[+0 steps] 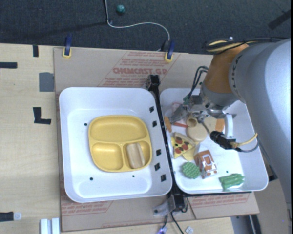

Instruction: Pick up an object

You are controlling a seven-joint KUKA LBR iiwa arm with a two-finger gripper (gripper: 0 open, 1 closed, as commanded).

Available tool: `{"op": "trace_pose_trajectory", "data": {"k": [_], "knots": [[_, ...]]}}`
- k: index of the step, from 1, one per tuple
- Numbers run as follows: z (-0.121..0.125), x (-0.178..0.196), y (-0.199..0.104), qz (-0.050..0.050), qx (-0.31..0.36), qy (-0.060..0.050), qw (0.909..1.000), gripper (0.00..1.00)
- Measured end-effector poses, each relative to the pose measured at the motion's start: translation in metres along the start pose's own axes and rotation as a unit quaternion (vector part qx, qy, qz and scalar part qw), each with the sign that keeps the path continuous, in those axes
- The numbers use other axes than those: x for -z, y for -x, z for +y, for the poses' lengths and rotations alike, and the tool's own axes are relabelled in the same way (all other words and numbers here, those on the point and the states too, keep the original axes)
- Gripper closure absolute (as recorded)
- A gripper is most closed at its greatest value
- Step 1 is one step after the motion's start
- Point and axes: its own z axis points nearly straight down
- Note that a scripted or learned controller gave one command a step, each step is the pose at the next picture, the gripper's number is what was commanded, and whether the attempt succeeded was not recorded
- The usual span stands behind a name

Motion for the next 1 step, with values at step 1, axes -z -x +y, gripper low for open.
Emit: {"op": "trace_pose_trajectory", "data": {"k": [1], "knots": [[0.0351, 0.0001, -0.0143, 0.000, 0.002, -0.006, 1.0000, 0.00]]}}
